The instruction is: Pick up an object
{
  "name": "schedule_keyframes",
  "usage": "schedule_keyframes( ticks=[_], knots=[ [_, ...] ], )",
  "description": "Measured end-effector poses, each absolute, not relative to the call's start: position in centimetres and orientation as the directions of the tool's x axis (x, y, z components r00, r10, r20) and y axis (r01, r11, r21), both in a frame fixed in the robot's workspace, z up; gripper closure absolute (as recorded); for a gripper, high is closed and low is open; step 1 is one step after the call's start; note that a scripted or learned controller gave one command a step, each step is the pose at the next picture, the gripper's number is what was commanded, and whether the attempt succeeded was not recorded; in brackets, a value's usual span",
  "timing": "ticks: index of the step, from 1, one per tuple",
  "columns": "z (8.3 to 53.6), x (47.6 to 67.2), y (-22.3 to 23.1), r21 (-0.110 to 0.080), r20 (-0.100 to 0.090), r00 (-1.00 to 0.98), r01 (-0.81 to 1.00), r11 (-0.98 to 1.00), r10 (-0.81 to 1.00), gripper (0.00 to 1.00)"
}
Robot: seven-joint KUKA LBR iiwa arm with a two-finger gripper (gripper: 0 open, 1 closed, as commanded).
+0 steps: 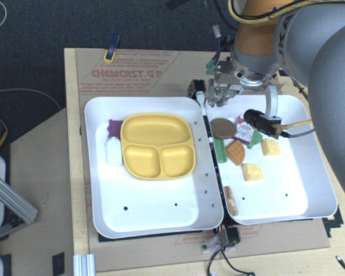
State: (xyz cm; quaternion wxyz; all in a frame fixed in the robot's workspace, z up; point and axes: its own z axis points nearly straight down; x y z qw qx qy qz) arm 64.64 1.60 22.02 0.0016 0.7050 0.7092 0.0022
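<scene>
My gripper (218, 95) hangs over the far left corner of the right bin (302, 197), near the divider between the bins. Nothing shows in its grasp. Just below it in that bin lies a brown disc (221, 127), with a pink packet (244, 133) to its right. A green stick (219, 150) and an orange waffle piece (236, 152) lie in front of the disc. Two pale yellow cheese blocks (270, 147) (252, 172) sit further right and nearer. A tan stick (230, 200) rests by the bin's left wall.
The left bin (149, 211) holds a yellow divided plate (158, 145), with a purple thing (114, 128) and a white bottle (113, 151) at the plate's left side. The grey arm fills the upper right, over the right bin's far side.
</scene>
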Motion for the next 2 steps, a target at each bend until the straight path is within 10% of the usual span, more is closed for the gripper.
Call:
schedule_keyframes(
  ticks=[2],
  knots=[
    [23.0,65.5,1.3,0.004,-0.001,-0.002,1.000,0.002,1.000,1.00]
  ],
)
